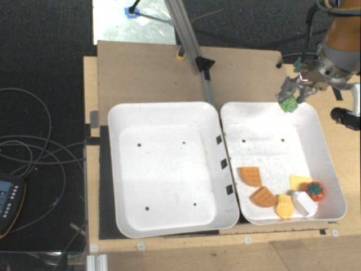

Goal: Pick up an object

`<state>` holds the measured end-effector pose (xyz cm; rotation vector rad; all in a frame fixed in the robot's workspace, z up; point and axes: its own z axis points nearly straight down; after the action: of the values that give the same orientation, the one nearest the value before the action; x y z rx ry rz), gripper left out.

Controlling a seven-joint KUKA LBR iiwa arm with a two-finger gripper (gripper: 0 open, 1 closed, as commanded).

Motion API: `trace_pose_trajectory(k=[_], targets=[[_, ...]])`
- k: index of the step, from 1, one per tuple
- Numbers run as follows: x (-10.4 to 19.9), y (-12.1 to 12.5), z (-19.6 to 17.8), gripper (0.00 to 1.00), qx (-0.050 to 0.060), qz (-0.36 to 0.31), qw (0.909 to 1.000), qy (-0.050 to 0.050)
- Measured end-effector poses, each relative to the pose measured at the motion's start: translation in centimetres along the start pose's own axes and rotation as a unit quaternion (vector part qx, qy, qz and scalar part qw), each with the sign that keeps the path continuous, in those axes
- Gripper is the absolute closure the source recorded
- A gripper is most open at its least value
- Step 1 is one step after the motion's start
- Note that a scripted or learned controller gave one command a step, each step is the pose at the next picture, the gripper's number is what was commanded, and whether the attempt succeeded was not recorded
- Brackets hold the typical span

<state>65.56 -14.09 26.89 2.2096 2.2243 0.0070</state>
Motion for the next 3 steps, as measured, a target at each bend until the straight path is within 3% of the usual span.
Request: trace_pose_trajectory(k=[3], targets=[[14.7, -0.7, 1.0, 1.0, 0.003, -0.002, 1.0, 0.002]])
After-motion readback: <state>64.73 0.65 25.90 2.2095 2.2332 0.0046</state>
